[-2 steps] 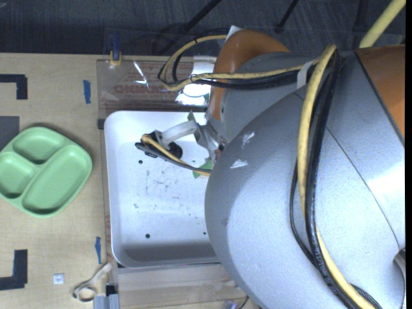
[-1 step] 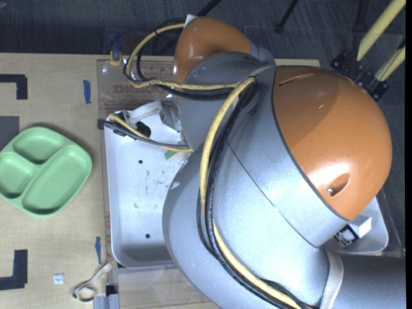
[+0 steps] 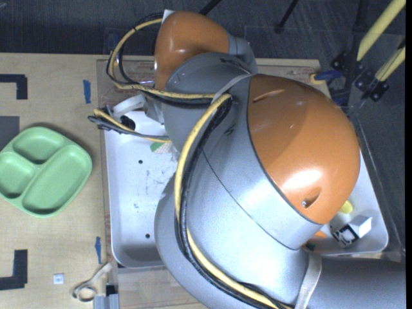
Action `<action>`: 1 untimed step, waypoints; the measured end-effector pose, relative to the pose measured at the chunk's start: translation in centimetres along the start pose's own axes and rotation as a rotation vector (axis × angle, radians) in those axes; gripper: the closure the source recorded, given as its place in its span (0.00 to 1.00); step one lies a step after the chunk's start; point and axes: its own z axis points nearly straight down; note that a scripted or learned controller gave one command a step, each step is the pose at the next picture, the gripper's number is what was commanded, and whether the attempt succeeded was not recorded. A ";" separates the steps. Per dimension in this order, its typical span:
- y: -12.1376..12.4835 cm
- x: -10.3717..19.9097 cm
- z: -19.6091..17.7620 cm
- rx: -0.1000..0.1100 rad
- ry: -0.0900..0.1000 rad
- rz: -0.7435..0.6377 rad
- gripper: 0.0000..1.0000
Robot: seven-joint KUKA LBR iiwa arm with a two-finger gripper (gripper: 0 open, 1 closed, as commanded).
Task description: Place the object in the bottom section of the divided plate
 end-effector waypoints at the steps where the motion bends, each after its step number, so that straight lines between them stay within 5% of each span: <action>1: 0.1 0.0 0.0 0.000 0.000 0.001 0.00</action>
